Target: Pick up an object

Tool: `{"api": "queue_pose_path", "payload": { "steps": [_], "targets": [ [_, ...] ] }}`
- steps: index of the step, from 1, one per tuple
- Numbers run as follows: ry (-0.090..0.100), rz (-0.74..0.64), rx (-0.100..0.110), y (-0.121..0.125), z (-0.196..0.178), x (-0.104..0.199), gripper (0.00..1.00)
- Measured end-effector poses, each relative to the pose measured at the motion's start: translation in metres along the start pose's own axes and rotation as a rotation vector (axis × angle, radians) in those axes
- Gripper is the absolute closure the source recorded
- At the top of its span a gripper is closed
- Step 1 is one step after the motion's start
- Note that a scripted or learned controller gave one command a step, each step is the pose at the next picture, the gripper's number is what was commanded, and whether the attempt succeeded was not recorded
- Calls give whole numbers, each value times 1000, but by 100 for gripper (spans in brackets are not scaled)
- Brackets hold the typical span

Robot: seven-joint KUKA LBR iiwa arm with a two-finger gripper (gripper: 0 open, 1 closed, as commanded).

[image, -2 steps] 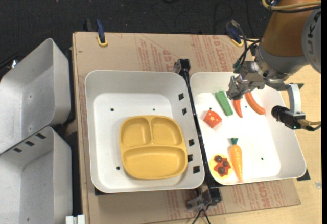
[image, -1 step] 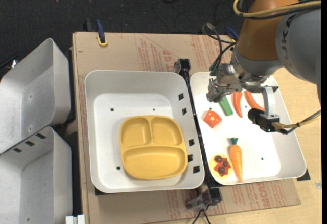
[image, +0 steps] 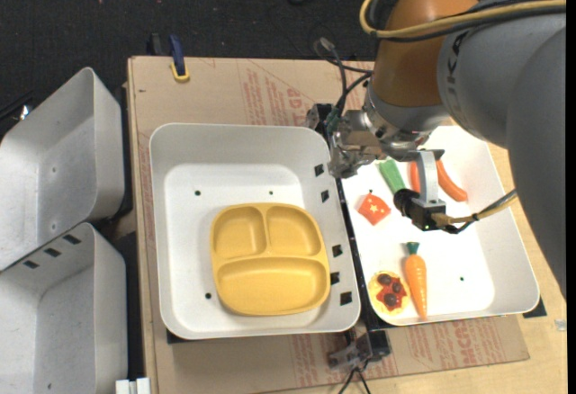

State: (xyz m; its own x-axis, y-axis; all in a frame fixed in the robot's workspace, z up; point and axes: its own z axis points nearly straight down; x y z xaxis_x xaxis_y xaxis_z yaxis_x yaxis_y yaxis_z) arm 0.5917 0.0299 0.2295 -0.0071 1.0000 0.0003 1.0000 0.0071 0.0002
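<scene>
We hang the arm over the right bin, nothing picked up yet.

Our arm (image: 468,50) reaches in from the right, its gripper (image: 355,149) low at the right bin's (image: 513,293) far left corner, probably lining up on the toy food; we cannot tell how the claw stands. The left bin (image: 180,167) carries a yellow divided plate (image: 268,259), set flat in the middle. Candidate objects lie in the right bin: an orange carrot (image: 415,280), a red piece (image: 373,208), a green piece (image: 391,176), and a small plate with dark red bits (image: 391,291) near the front. Both bins rest on a cardboard-covered bench (image: 234,91) above a dark floor.
</scene>
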Motion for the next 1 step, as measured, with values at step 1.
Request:
{"api": "queue_pose_path", "payload": {
  "steps": [1],
  "targets": [
    [0,1,1,0,7,49,100]
  ]
}}
